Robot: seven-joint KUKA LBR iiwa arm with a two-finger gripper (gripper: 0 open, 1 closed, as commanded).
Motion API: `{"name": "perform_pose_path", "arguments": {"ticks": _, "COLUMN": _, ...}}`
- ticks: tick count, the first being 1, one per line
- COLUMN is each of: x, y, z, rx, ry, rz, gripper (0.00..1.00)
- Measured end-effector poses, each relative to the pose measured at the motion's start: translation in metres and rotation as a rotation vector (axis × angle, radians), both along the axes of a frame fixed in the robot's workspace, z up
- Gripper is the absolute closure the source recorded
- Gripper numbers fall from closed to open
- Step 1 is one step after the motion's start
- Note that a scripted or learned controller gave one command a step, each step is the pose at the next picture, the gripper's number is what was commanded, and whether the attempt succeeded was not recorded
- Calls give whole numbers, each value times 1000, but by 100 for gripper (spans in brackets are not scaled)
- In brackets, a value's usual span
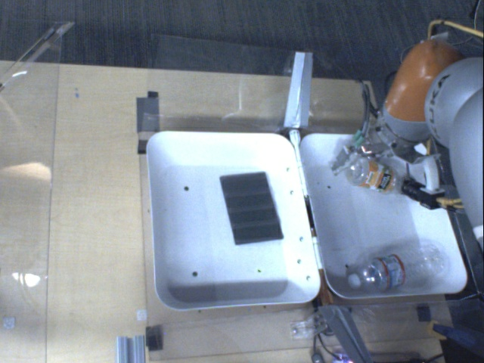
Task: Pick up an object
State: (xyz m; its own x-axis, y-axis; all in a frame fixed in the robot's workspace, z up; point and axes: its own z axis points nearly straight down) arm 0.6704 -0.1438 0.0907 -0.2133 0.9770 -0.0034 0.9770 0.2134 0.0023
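Two clear plastic bottles lie in the right bin point(454, 282). One bottle point(367, 171), by its far edge under the gripper point(378, 151), points its long axis leftward. Whether the tool grips it cannot be told.

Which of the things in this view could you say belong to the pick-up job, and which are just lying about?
Belonging to the job:
- clear plastic bottle at the far end of the right bin, beside the hand
- second clear bottle, lying at the right bin's near edge
- dark ribbed pad, flat in the left bin

Just lying about:
- metal divider post behind the bins
- wooden bench
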Motion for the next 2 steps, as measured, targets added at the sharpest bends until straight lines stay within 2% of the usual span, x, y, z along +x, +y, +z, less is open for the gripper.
{"name": "perform_pose_path", "arguments": {"ticks": 1, "x": 3, "y": 1, "z": 12, "rx": 0, "ry": -10, "rz": 3, "gripper": 100}}
{"name": "perform_pose_path", "arguments": {"ticks": 2, "x": 0, "y": 8, "z": 158, "rx": 1, "ry": -5, "rz": 153, "gripper": 100}}
